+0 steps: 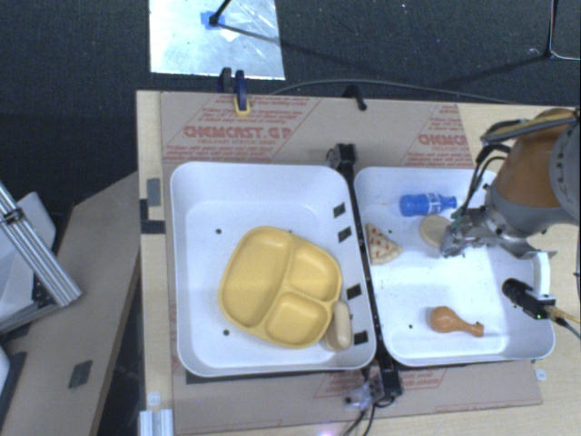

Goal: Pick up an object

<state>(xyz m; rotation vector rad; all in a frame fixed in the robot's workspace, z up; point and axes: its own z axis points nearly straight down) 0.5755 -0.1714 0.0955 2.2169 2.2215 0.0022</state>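
Right bin [522, 339], upper middle: small round tan biscuit [432, 231], probably light, stiff and crumbly, best pinched gently across its edges; hand [451, 246] just beside it, low, grip state impossible to tell; blue bottle [427, 204] lies just behind.

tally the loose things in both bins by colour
yellow: 1, the tray
blue: 1, the bottle
tan or beige: 3, the bread roll, the round piece by the gripper, and the pizza slice
orange-brown: 1, the drumstick
total: 6
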